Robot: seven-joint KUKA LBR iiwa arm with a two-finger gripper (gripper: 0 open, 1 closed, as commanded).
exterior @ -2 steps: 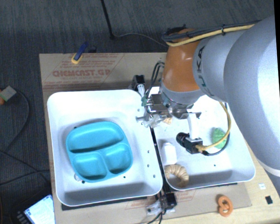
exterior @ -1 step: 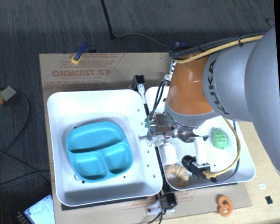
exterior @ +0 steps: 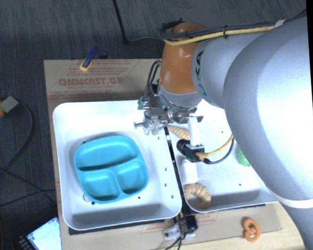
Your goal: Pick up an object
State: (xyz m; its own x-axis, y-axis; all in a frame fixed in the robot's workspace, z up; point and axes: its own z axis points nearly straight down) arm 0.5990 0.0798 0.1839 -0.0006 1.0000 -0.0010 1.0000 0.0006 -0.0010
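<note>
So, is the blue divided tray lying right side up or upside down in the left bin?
Right side up. The blue divided tray lies flat in the left bin, its three hollow compartments facing the camera.

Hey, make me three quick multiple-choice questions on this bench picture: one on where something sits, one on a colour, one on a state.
1. Where is the divided plate?
A. in the left bin
B. in the right bin
C. on the floor

2. What colour is the divided plate?
A. red
B. light blue
C. black

3. How does the divided plate lie?
A. upside down
B. on its edge
C. flat, compartments facing up

Answers:
1 A, it rests inside the left bin, apart from the claw near the divider between the bins.
2 B, its whole surface is light blue.
3 C, all three compartments open toward the camera.
</note>
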